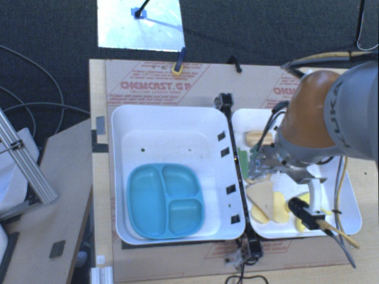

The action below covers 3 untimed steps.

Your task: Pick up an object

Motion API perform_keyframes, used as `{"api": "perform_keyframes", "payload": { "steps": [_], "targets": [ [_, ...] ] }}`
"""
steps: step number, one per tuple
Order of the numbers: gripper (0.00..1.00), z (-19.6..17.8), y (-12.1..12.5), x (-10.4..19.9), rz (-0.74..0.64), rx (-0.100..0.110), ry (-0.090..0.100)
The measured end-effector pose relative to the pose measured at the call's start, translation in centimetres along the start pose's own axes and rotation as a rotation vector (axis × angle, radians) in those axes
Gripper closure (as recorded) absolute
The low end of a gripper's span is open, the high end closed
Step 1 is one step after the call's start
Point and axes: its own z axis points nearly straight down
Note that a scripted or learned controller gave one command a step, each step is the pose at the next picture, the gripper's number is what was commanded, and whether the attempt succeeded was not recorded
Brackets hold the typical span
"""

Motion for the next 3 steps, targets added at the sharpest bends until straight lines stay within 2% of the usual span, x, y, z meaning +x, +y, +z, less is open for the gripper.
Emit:
{"api": "perform_keyframes", "payload": {
  "steps": [1, 2, 3],
  "targets": [
    [1.00, -3.6, 3.4, -9.8, 0.008, -0.009, -0.007],
    [1.00, 7.4, 12.5, -12.2, -0.003, -0.008, -0.004],
    [0.00, 7.0, 12.2, -12.0, -0.003, -0.003, -0.002]
  ]
}}
